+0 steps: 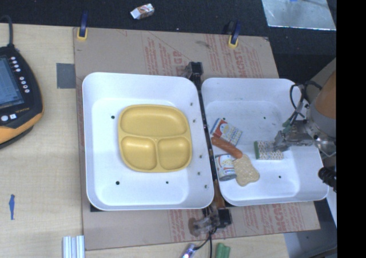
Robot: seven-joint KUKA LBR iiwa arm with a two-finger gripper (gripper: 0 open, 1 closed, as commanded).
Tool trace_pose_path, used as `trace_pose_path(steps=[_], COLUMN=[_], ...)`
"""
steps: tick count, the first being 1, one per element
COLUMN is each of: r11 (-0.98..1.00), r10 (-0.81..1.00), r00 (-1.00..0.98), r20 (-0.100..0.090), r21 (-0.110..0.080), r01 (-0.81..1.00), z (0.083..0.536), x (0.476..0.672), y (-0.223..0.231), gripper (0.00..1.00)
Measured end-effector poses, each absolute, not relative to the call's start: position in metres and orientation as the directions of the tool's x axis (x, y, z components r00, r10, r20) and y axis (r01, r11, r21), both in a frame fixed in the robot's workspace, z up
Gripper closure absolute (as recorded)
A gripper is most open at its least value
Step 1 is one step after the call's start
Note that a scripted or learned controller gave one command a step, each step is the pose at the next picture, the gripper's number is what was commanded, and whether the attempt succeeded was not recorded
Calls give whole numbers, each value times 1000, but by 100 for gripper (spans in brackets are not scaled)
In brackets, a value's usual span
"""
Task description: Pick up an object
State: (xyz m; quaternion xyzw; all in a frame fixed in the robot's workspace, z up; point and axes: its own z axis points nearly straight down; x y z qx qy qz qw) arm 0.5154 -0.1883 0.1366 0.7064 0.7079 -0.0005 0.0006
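Observation:
In the right bin (257, 94) lie a small printed packet (227, 131), a reddish sausage-shaped piece (227, 148), a small can (225, 168), a tan bread-like slice (246, 172) and a green-and-white sponge-like block (268, 150). My gripper (282, 139) comes in from the right and sits low just right of that block, at its upper right corner. Nothing is visibly lifted.
The left bin (97, 137) holds a yellow divided plate (154, 137). A teach pendant (14, 96) lies on the bench at far left. Clamps (231, 32) hold the cardboard at the back. A crumpled wrapper (142, 11) lies on the dark floor beyond.

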Motion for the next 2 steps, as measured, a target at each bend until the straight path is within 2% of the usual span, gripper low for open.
trace_pose_path(steps=[1,2], r11=[7,8], r10=[1000,1000], r00=[-7,-8], r20=[0,0], r21=[-4,-2], r01=[1000,1000], z=[91,168], x=[477,477], y=[-177,-103], gripper=[100,100])
